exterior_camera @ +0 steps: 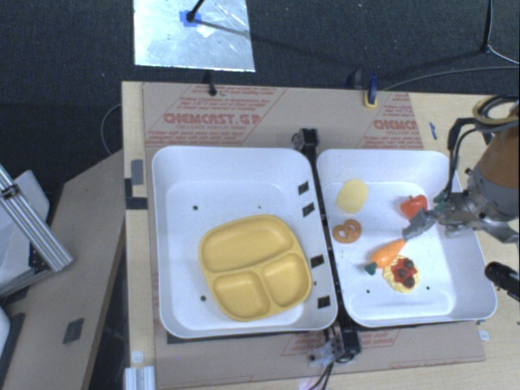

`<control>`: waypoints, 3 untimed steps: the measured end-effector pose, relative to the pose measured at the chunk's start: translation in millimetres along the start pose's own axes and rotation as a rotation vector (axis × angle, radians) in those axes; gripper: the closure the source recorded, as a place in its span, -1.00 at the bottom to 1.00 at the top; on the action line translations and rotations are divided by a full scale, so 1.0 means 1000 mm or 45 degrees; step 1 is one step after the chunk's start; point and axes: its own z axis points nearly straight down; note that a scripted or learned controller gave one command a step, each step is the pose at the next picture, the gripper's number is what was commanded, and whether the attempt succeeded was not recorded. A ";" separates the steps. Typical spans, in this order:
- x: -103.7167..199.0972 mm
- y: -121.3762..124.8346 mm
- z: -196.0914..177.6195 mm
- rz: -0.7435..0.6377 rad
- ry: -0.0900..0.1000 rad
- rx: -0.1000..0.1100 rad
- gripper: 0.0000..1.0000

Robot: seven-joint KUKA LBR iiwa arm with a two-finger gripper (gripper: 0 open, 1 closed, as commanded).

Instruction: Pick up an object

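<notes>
Nearest us, the yellow three-compartment plastic tray (255, 266) lies in the left white bin (175, 218), and just across the divider, in the right white bin (463, 299), a small pizza-slice toy with red and dark toppings (402, 274) sits toward the front. Touching its upper left corner is an orange toy carrot with a green stub (386, 253), lying at a slant. A little further back we see a brown pretzel-shaped toy (348, 231), then a pale yellow rounded piece (353, 194) behind it. To the right of these, a red-orange toy (413, 205) rests just beside the gripper (421, 222), which reaches in low from the right over the bin floor. Whether its dark tips are spread or pressed together we cannot tell; nothing is visibly pinched between them.

We judge this to be the approach step, with no object lifted yet. The tip points between the red-orange toy and the carrot, so the next move calls for settling on one of them, centring over it and closing cleanly without nudging its neighbour aside.

Beyond the bins, the cardboard-covered bench (244, 112) stretches back.
</notes>
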 end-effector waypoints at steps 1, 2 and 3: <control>0.001 0.003 -0.007 -0.005 -0.003 -0.016 -1.00; 0.000 0.001 0.055 -0.001 -0.002 -0.013 -1.00; -0.001 0.007 0.093 -0.001 -0.009 -0.038 -1.00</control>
